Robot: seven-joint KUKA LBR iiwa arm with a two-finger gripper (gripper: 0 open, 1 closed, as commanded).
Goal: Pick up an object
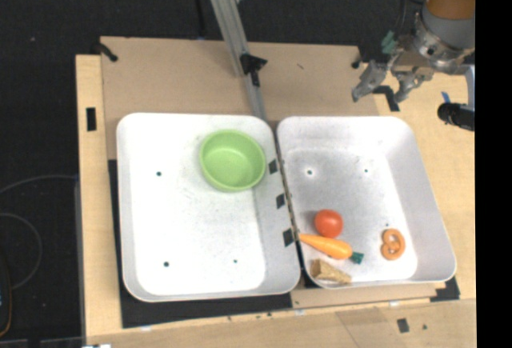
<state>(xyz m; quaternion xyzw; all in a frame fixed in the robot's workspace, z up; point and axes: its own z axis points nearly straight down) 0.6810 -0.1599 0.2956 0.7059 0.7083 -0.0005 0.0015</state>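
The right bin [400, 170] holds a red tomato [328, 222], an orange carrot [326, 246] with a green tip, a tan wedge-shaped piece [330, 272] and a small orange pretzel-like ring [392, 243], all near its front edge. A green bowl [232, 161] sits in the left bin [160, 210] near its back right corner. My gripper [390, 90] hangs above the bench behind the right bin's far edge, well away from the objects. Its fingers are spread apart with nothing between them.
A grey metal post [228, 18] slants up from between the bins at the back. The bins rest on a tan board [160, 74] over the bench. Black clips [282, 198] mark the seam between the bins.
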